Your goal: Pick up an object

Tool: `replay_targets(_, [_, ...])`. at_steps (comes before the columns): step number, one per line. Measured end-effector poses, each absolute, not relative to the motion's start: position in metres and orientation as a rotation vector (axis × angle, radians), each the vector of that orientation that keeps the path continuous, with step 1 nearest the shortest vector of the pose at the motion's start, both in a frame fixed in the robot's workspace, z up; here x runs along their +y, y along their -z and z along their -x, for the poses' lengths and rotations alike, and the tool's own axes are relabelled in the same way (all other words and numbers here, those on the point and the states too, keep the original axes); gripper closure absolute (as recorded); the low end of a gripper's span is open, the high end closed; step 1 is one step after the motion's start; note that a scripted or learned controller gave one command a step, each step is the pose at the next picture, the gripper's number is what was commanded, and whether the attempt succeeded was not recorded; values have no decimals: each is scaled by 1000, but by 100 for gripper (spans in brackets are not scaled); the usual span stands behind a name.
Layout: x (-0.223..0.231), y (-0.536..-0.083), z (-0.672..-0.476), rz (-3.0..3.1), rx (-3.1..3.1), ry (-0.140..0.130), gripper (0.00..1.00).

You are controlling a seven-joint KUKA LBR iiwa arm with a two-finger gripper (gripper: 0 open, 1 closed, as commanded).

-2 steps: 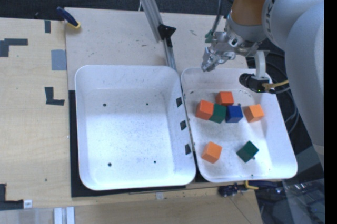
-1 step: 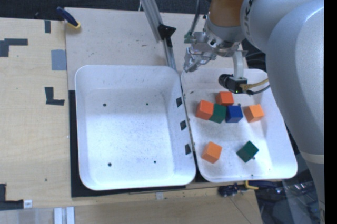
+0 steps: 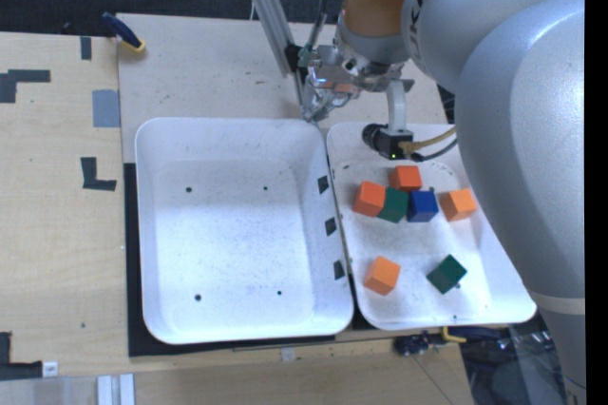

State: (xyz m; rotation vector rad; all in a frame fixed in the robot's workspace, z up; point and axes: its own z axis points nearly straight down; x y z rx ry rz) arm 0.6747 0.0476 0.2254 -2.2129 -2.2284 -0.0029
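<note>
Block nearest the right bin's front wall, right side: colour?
Dark green block, clearest in the camera view.

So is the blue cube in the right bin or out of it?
In: the blue cube sits on the right white bin's floor, among the clustered blocks.

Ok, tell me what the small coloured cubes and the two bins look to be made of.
Small coloured cubes, such as the orange one: probably painted wood or foam, matte faces, no glare. Shallow white bins: likely moulded plastic, rounded rims, scuffed grey floor.

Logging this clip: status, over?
Gripper over far rim between bins, nothing seen held. Seven blocks, nearest orange, lie in right bin. Nothing obstructs them.
</note>
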Motion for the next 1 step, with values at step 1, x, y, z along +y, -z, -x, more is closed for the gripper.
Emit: replay_targets(1, [100,-238,-673,2213,-2228,2,100])
